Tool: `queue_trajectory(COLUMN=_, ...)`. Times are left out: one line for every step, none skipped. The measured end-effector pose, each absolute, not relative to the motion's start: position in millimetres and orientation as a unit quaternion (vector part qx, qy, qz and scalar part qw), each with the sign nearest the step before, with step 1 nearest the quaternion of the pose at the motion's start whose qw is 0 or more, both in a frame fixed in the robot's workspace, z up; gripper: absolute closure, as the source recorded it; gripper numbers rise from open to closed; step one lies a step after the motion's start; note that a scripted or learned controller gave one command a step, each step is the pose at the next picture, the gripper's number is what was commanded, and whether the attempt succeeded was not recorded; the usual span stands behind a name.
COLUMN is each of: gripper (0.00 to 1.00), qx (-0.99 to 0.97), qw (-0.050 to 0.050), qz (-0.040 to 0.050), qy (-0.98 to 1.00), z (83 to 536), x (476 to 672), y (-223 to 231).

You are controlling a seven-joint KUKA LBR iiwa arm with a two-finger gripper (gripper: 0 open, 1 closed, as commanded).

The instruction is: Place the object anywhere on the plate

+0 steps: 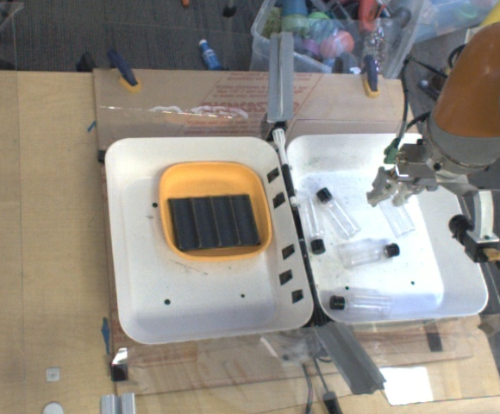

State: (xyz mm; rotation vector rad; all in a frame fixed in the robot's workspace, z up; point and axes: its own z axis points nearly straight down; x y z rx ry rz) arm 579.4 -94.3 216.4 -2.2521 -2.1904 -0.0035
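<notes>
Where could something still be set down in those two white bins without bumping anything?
In the left bin, bare floor rings the orange plate, widest along the near edge. The black ridged insert covers most of the plate. The right bin is crowded in the middle with clear vials; its near right corner is bare, below the gripper.

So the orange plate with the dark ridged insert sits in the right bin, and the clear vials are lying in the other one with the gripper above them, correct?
Not quite. The camera view shows the orange plate with its dark ridged insert in the left bin. The clear vials lie in the right bin, with the gripper above them, as you said.
</notes>
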Motion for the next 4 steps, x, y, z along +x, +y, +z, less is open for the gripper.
queue_trajectory(gripper=1.00, qx=-0.648, qw=-0.001, qz=-0.0008, qy=-0.762, z=208.6, x=613.4, y=-69.9)
queue_trajectory(gripper=1.00, qx=-0.597, qw=-0.002, qz=-0.0009, qy=-0.802, z=217.4, x=639.9, y=-57.9)
queue_trajectory(gripper=1.00, qx=-0.567, qw=-0.002, qz=-0.0009, qy=-0.824, z=213.9, x=657.7, y=-30.2)
queue_trajectory(gripper=1.00, qx=-0.504, qw=0.001, qz=-0.0001, qy=-0.863, z=192.9, x=666.7, y=-15.1)
